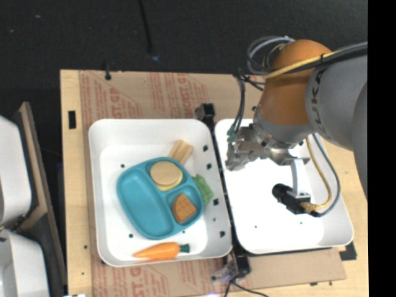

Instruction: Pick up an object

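Camera view: arm [297, 104] over right bin [278, 240] left edge.

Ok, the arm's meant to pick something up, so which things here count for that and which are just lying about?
For the job:
gripper, low over the right bin
toy carrot
blue tray
round cracker
brown biscuit
wooden block
green piece

Just lying about:
left bin
cardboard sheet
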Controlling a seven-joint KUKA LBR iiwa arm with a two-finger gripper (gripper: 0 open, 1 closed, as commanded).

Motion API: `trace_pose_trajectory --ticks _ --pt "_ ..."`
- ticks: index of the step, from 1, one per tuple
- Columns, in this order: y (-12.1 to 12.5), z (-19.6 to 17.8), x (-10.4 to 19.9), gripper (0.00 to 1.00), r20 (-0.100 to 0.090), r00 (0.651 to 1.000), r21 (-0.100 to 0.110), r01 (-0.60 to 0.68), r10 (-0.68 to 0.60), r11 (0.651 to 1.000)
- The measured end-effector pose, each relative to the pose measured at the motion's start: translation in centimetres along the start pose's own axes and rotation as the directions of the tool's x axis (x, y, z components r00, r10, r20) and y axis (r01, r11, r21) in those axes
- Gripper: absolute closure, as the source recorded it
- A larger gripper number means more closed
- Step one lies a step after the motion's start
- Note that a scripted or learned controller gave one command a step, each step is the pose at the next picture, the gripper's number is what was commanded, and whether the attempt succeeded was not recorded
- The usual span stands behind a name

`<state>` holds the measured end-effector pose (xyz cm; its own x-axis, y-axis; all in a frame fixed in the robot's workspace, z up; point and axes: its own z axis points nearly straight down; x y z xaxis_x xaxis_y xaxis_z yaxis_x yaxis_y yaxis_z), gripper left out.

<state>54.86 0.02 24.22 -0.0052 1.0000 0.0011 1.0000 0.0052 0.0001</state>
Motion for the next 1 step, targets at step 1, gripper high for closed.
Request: trace_pose_trajectory --ticks 1 --pt "1.3 0.78 5.67 1.0 0.0 1.0 0.0 -0.001 0.001 1.0"
